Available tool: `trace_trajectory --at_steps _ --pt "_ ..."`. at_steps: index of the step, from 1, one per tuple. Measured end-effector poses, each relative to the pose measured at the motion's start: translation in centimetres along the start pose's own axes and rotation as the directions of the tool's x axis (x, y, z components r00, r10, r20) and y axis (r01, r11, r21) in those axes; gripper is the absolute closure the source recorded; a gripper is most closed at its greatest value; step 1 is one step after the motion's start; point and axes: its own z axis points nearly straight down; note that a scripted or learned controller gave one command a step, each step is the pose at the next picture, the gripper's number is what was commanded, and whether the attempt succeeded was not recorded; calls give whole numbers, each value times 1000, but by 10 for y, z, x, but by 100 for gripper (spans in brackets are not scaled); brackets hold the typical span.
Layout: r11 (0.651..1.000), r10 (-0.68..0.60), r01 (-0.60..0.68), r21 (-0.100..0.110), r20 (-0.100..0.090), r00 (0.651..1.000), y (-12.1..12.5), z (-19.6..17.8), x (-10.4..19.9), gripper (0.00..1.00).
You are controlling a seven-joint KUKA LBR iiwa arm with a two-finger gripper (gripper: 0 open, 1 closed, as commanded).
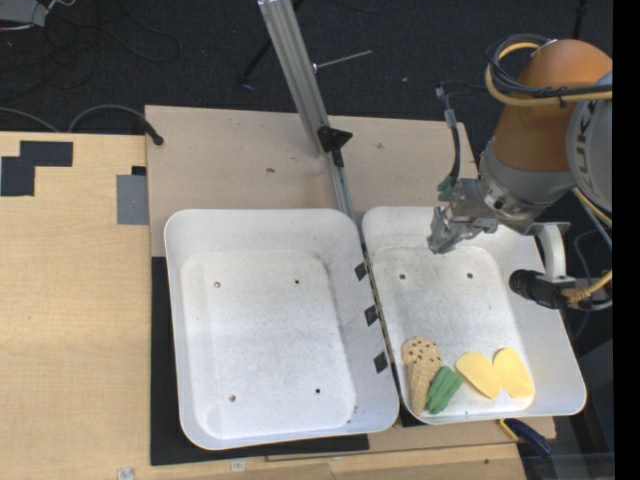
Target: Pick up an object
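From my console I see two shallow white plastic bins side by side on the bench: the left bin (265,328) shows a speckled, matte floor with a few small holes, and the right bin (470,298) carries all the candidates. The grey arm (545,118), with its glossy orange band, reaches in from the right and puts the gripper (445,236) over the far-left part of the right bin, above bare floor; I cannot tell how it is set. Everything pickable lies toward the near edge from it, well apart. Largest is the yellow piece (497,373), two smooth rounded lobes lying left to right at the near-right corner. Next, the ice-cream cone toy (421,366), tan and waffle-textured with a speckled top, its long axis running far to near. Touching its right side is a small green item (440,391), slim and tilted, possibly a vegetable toy. My judgement: the cone is the nearest target, so the move is toward the near edge.
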Motion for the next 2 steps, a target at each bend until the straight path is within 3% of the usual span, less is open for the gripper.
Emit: trace_trajectory --at_steps 2 --pt "1000 1 -1 0 1 1000 29 8 97 100"
